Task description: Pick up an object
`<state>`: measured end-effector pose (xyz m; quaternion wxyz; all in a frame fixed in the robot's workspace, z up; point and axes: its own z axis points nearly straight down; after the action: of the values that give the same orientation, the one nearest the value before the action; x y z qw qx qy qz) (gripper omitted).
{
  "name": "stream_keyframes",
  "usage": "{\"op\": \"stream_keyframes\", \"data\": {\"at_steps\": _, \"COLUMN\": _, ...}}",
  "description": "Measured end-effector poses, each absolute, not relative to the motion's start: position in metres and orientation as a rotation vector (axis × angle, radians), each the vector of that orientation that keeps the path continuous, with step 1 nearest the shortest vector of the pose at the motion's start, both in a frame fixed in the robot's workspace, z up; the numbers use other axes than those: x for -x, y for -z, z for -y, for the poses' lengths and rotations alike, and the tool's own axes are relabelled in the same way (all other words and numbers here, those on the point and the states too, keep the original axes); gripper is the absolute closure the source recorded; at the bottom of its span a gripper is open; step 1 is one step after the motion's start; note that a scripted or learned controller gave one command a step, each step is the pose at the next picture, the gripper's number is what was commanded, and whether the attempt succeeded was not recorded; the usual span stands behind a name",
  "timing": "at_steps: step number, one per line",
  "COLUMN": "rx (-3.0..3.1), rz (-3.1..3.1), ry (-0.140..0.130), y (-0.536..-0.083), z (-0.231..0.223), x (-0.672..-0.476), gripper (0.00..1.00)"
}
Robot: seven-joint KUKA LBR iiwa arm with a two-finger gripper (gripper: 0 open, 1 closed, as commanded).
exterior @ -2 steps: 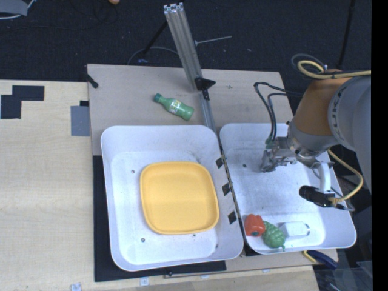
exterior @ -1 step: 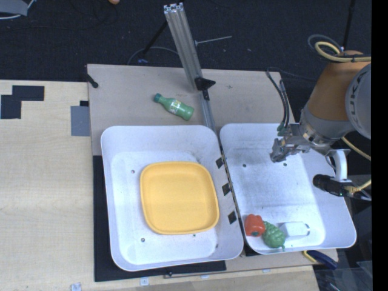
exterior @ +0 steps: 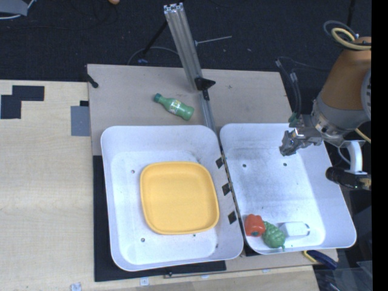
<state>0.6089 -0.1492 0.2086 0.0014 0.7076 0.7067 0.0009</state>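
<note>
At the near edge of the right bin [exterior: 315, 180] lay a red pepper [exterior: 254, 224], a green vegetable [exterior: 273, 236] and a white object [exterior: 296, 228], close together. The left bin [exterior: 118, 144] held a yellow plate [exterior: 179, 197]. Farther back, the end effector [exterior: 290, 147] hovered over the right bin's far side; whether it was wide or narrow, I cannot tell. A green bottle [exterior: 174, 107] lay on the worktop [exterior: 133, 96] beyond.

The right bin [exterior: 285, 187] has a broad bare floor through its middle and far end, with the gripper [exterior: 290, 145] above its far right part. A red pepper [exterior: 254, 224], a green vegetable [exterior: 273, 236] and a white object [exterior: 294, 228] crowd its near edge. A yellow plate [exterior: 179, 197] covers most of the left bin [exterior: 118, 144].
</note>
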Motion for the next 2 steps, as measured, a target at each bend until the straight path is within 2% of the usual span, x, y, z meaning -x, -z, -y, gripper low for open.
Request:
{"op": "stream_keyframes", "data": {"at_steps": 1, "rx": -2.221, "rz": -2.22, "ry": -0.002, "y": -0.239, "z": 0.15, "x": -0.609, "gripper": 1.0}}
{"op": "stream_keyframes", "data": {"at_steps": 2, "rx": -2.218, "rz": -2.226, "ry": 0.0, "y": -0.228, "z": 0.096, "x": -0.613, "gripper": 1.0}}
